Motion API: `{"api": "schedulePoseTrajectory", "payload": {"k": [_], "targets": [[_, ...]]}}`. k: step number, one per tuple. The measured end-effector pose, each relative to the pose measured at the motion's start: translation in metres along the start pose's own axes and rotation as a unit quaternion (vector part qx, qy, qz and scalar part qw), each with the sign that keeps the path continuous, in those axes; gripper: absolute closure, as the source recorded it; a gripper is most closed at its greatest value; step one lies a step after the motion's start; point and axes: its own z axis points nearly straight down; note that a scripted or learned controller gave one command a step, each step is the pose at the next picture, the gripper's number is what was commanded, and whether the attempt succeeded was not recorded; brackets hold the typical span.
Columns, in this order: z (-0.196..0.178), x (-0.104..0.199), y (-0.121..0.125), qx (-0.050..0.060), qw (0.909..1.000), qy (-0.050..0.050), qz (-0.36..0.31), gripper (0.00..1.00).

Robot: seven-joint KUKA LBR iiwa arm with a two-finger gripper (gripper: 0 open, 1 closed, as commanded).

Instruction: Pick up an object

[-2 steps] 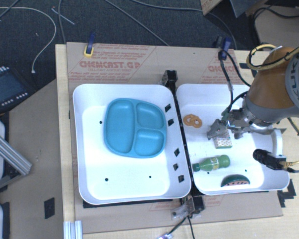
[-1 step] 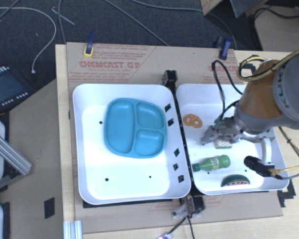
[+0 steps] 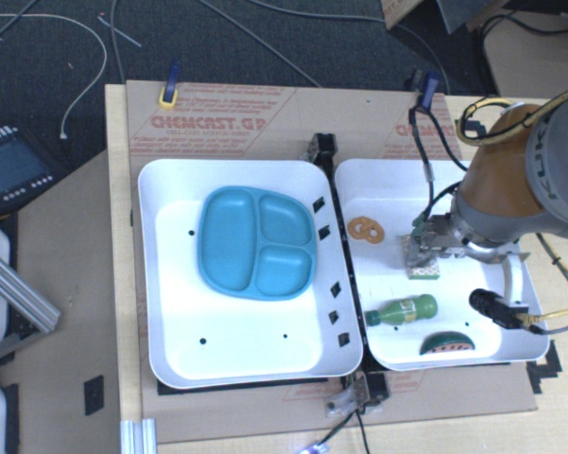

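- Filling the frame's middle, two bins: left bin point(image 3: 170, 282), right bin point(image 3: 387, 183).
- Arm point(image 3: 520, 178) enters at right, over the right bin.
- Blue plate point(image 3: 255, 242) lies in the left bin.
- Gripper point(image 3: 422, 256), mid-right; whether it is open I cannot tell.
- Green bottle point(image 3: 403, 311) lies just below the gripper.
- Watermelon slice point(image 3: 446, 344), bottom edge.
- Pretzel point(image 3: 365, 229), left of the gripper.

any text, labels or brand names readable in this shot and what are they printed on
"CHEMCAST G.P." in red print, the last letters uncertain, on the brown paper-covered board under the two shallow white bins.
More red print on the same board behind the right bin: too blurred to read.
Green plastic bottle in the right bin: label too small to read.
Dark screen device at the left edge: nothing legible.
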Motion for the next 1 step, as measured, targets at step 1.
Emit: {"api": "schedulePoseTrajectory", "payload": {"k": [1], "targets": [[-0.0501, 0.0048, -0.0063, 0.005, 1.0000, 0.003, -0.001, 1.00]]}}
